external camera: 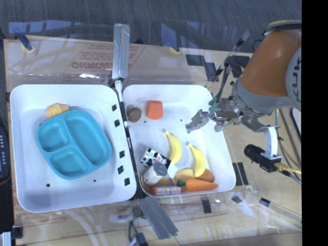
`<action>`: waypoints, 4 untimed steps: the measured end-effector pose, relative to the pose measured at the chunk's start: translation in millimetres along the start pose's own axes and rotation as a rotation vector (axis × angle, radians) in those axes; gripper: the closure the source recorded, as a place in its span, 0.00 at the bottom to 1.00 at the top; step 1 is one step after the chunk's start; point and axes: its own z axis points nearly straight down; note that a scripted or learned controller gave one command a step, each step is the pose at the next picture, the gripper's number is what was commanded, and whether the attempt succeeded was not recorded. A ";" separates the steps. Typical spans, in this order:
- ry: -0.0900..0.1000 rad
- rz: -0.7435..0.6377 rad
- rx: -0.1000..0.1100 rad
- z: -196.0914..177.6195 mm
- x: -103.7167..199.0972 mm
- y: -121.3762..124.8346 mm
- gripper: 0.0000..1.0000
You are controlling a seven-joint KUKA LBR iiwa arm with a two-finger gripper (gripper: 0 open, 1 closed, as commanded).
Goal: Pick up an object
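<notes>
My gripper (207, 124) hangs above the right side of the right bin (221, 148), open, with nothing between its fingers (196, 122). Below it and to its left lie two yellow bananas (175, 146), the second (199, 160) closer to the bin's right wall. An orange block (155, 109) and a small brown ball (134, 114) sit near the bin's far left corner. At the front edge lie a carrot (201, 185), a black-and-white cow-patterned piece (154, 158) and other small toy foods, packed close together.
The left bin (23, 137) holds a blue divided plate (73, 143) with a yellow corn cob (57, 109) at its far corner. A grey strip (121, 50) stands at the back between the bins. The arm's orange band (271, 65) rises at the right.
</notes>
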 end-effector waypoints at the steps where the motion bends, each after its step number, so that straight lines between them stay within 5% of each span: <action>1: 0.003 0.020 0.013 149.9 -55.2 26.9 0.00; 2: 0.001 0.140 0.000 191.7 -5.7 14.6 0.00; 3: 0.000 0.137 0.000 181.8 -6.6 14.9 1.00; 4: 0.000 0.087 -0.010 94.3 7.8 129.9 1.00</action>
